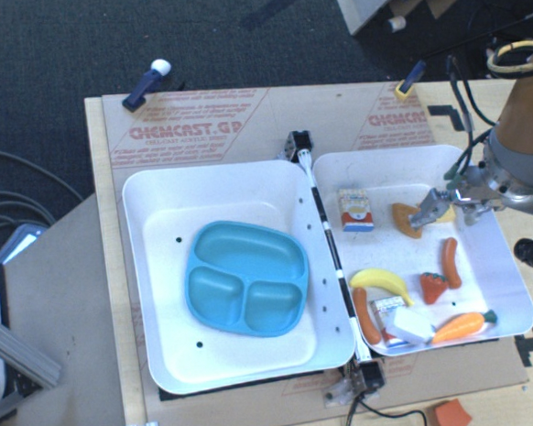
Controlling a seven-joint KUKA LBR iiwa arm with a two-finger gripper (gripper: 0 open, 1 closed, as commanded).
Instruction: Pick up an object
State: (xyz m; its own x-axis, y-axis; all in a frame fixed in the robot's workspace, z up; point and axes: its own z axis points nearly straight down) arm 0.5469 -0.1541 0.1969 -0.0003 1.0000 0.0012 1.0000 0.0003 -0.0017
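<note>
jaws (429, 211) over brown piece (405, 218), carton (354, 209) beside

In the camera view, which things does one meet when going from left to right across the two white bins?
Blue three-compartment plastic plate → small red and white carton → yellow toy banana → brown toy bread piece → red toy strawberry → red toy sausage → orange toy carrot.

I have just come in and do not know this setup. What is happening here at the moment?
A robot arm reaches in from the right, its gripper low over the right bin, beside a brown, bread-like piece. Whether it holds the piece is unclear. The same bin holds a small carton, a banana, a strawberry, two sausages and a carrot. The left bin holds a blue divided plate.
</note>
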